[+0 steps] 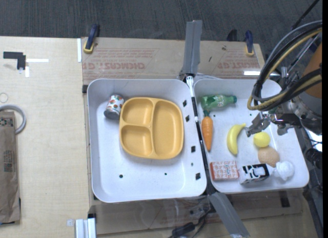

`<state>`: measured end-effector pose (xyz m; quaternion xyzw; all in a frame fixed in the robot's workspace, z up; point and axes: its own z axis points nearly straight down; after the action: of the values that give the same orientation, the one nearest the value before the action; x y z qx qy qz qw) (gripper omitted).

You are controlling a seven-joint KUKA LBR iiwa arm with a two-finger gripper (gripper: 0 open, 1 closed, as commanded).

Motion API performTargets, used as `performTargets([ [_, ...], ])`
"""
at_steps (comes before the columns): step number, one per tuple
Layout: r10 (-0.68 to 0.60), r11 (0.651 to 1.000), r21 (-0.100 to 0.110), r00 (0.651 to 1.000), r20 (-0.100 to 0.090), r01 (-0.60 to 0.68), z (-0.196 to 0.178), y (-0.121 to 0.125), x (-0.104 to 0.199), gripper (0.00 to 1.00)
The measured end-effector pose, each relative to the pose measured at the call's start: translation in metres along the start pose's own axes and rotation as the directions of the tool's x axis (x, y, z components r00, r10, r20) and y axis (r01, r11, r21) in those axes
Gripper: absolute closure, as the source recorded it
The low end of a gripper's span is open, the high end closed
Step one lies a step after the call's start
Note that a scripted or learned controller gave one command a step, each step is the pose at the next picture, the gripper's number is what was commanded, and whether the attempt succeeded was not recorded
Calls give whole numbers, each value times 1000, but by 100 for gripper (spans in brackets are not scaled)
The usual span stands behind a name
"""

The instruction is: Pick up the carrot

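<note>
Jaws point(258, 124) hovered over the right white bin point(302, 178), between the yellow plastic banana point(234, 138) and the round yellow lemon point(262, 139); their spread could not be told. The orange toy carrot point(206, 132) lay untouched by the bin's left wall. Judged approach stage: next, shift left over the carrot and descend.

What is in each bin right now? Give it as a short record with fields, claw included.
left bin: yellow divided plate, small can at its left
right bin: carrot, green bottle, banana, lemon, egg, red packet, black-and-white carton
carrot position: by the left wall, below the bottle, untouched
claw: above the lemon, right of the banana
</note>
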<state>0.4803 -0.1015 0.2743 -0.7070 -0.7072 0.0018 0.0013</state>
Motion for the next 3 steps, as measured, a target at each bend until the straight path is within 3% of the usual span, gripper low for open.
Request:
performTargets([
  [1, -83, 997, -1, 997, 0, 83, 168, 47, 6, 0],
  [2, -3, 1000, -2, 1000, 0, 3, 84, 32, 13, 0],
  [3, -198, 980, -2, 980, 0, 198, 176, 33, -1, 0],
])
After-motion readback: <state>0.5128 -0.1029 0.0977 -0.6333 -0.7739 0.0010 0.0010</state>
